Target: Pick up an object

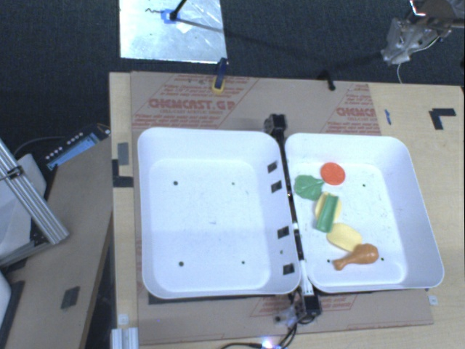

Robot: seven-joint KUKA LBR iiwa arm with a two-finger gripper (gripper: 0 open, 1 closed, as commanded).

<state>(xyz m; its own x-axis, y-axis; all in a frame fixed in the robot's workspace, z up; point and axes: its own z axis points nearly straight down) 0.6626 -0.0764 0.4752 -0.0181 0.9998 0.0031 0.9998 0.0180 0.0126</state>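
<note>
Objects for picking lie clustered in the right bin (407, 158), left of its centre: an orange-red disc (333, 172), a green leaf-shaped piece (308, 187), a green stick (327, 213) lying over a pale yellow slab, a yellow lump (344, 236) and a brown drumstick (357, 257). Beside it on the counter (240, 100), the left bin (207, 213) adjoins it. At upper right, well apart from both bins, the gripper (407, 46) hangs above the dark floor; whether it is apart or together cannot be told.

Dark carpet (58, 49) — tan bench (123, 107)
</note>
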